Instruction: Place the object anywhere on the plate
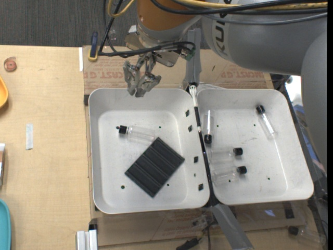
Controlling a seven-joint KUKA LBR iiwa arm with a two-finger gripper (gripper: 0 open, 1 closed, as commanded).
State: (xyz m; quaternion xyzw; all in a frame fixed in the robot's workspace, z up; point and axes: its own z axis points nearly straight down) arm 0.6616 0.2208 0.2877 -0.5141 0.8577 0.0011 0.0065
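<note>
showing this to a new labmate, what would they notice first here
The big grey arm with its orange band fills the top of the view, its gripper hanging over the far rim of the left bin. Next comes the dark ribbed plate, lying at a slant in the middle of that bin with a clear black-capped vial just beyond it. The right bin holds several more such vials.

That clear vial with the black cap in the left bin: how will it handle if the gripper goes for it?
The vial lies on its side on the left bin floor, so it probably rolls if nudged. Clear and seemingly empty: likely light, smooth, may slip between fingers. It lies close above the black plate.
</note>
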